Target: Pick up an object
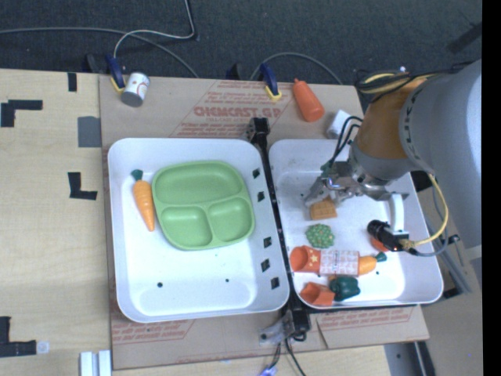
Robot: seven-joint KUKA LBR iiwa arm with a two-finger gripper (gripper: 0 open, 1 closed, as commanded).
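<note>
My gripper (pixel 332 191) reaches into the right bin (pixel 419 288) from the right, near the bin's upper middle. Its fingers look open, with nothing between them. A small tan block (pixel 322 208) lies on the bin floor right below the fingertips and appears to touch them. Further toward the front lie a round green piece (pixel 319 233), a red-orange item (pixel 300 258), a pink and white box (pixel 338 261), an orange carrot piece (pixel 365 265), a dark green item (pixel 345 287) and an orange wedge (pixel 316 294).
The left bin (pixel 125 272) holds a green divided plate (pixel 205 204) and a carrot (pixel 143 200) beside its left rim. Behind the bins, an orange bottle-like toy (pixel 308 100), a small white block (pixel 339 122) and a white can (pixel 135 87) rest on the bench. The bulky arm (pixel 423 139) overhangs the right bin's far right.
</note>
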